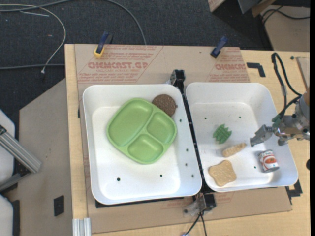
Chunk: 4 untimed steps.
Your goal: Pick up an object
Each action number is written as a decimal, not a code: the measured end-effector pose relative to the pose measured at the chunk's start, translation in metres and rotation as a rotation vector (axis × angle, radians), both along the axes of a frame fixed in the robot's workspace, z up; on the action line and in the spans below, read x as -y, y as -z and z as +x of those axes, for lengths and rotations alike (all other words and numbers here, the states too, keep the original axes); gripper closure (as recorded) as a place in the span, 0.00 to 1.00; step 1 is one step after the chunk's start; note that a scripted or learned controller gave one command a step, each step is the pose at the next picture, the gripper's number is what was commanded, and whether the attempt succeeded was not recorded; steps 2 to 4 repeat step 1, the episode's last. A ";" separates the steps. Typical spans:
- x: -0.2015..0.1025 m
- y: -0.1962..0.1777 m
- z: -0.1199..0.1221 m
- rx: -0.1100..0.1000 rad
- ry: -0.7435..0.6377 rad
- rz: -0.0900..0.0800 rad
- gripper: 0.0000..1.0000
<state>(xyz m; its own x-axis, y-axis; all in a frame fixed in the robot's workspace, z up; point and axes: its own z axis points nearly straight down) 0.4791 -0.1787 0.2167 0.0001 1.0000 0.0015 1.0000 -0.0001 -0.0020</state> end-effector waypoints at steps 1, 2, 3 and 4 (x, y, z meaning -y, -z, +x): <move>0.000 0.000 0.000 0.000 0.000 0.000 0.00; 0.000 0.000 0.000 0.000 0.000 0.000 0.00; 0.000 0.000 0.000 0.000 0.000 0.000 0.00; 0.000 0.000 0.000 0.000 0.000 0.000 0.00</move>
